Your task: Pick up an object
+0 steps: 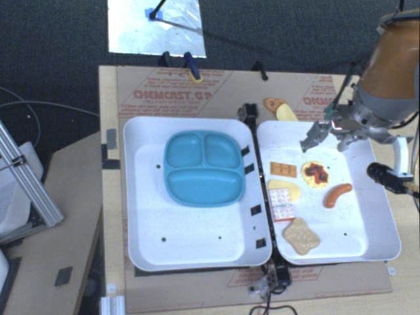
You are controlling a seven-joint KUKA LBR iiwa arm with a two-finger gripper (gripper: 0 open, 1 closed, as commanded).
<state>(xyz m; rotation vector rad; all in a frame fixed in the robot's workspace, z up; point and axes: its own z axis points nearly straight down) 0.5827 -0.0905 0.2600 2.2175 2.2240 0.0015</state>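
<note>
From the overhead camera I saw the arm (394,51) reaching in from the right, its orange band high over the far corner of the right bin (377,241). The pincer (331,136) hung above that bin's far side. One dark finger (315,136) jutted out toward the divider between the bins, and a second dark part sat on the other side of the wrist, so it looked spread apart with nothing between the fingers, though the angle made the gap hard to judge.

All the food pieces lay on the bin floor on the near side of the pincer, none touching it. Closest was the small round piece with red topping (316,173), just below the pincer. Beside that, toward the divider, lay the orange cracker (283,170). Nearer to me again were the yellow cheese slice (284,190), the sausage (337,195) off toward the arm's side, then a small patterned packet (281,210), and nearest of all the bread slice (301,235).

Beyond the pincer, outside the bin on the tabletop (157,90), a yellow banana-like piece (287,113) and a brown piece (272,104) lay next to each other.

Well across from the pincer, past the divider, the left bin (151,241) held a blue divided plate (203,168), its compartments bare.
</note>
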